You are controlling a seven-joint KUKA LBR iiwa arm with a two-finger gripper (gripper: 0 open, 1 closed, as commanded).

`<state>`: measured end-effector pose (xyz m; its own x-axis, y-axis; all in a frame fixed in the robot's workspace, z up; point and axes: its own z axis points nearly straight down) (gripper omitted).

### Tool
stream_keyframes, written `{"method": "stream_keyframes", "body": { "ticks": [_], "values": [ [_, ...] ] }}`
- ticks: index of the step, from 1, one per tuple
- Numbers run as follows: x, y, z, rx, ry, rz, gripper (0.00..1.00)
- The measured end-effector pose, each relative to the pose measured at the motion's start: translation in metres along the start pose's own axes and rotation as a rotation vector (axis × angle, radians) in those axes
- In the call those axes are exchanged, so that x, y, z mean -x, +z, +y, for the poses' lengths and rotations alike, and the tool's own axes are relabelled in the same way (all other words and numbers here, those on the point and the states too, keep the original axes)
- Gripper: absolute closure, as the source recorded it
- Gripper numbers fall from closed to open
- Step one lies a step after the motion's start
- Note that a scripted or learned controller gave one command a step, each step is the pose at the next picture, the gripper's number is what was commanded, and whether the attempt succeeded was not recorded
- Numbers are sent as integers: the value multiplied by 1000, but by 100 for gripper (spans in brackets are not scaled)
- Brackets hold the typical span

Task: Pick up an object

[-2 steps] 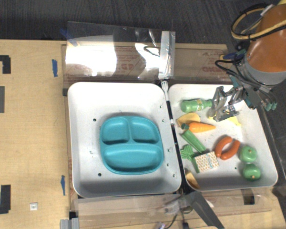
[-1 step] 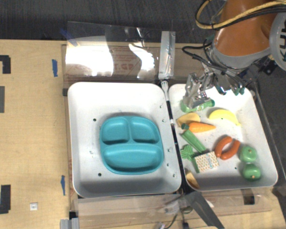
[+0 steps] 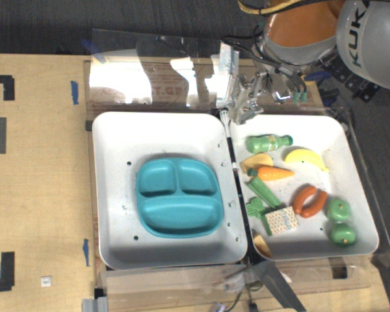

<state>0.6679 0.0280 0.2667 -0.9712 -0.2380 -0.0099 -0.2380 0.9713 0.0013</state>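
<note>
The gripper (image 3: 247, 106) hangs above the far left corner of the right bin (image 3: 357, 174); whether it is spread or pressed together I cannot tell. Nothing looks lifted: green bottle (image 3: 269, 142), carrot (image 3: 275, 173) and hot dog (image 3: 309, 201) lie inside that bin, so the pick remains.

Bench (image 3: 32, 174): light wood.
Left bin (image 3: 110, 142): on bench, centre.
Right bin (image 3: 351, 174): touching it, towards the right edge.

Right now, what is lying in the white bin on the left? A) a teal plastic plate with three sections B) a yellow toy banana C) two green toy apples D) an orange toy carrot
A: the teal plastic plate with three sections lies alone in the left white bin.
</note>
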Motion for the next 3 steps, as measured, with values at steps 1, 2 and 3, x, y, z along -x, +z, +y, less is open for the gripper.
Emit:
{"method": "stream_keyframes", "body": {
  "ticks": [1, 2, 3],
  "values": [
    [16, -13, 66, 1, -110, -1, 100],
    [2, -46, 5, -4, -144, -3, 100],
    [-7, 39, -4, 2, -207, 11, 100]
  ]
}}
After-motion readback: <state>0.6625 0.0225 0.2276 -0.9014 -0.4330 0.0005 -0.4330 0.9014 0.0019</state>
